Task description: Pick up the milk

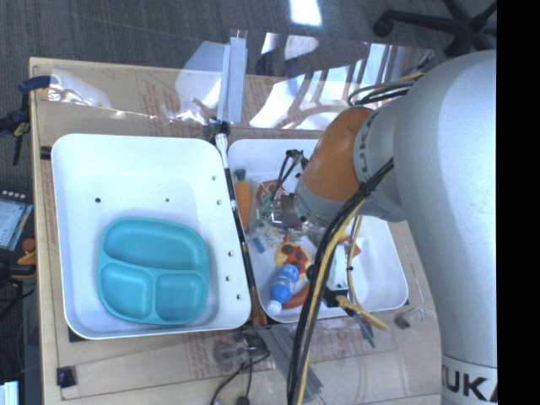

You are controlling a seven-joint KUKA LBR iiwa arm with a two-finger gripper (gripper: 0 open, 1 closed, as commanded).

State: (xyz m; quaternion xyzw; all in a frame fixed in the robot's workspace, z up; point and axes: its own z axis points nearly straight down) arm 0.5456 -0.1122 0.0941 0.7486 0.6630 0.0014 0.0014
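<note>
My gripper (275,214) reaches down into the left part of the right bin (384,287), under the orange wrist band (337,163). Small toy foods lie packed around and below it. Among them are an orange carrot (244,202) along the bin's left wall and a blue bottle with a white cap (286,283) near the front. Red and yellow pieces (294,254) sit between the bottle and the gripper. I cannot tell which item is the milk. The arm hides much of the bin.
The left bin (101,175) holds a teal divided tray (154,270) at its front. A divider rim (236,226) separates the two bins. Yellow and black cables (325,268) hang from the arm across the right bin.
</note>
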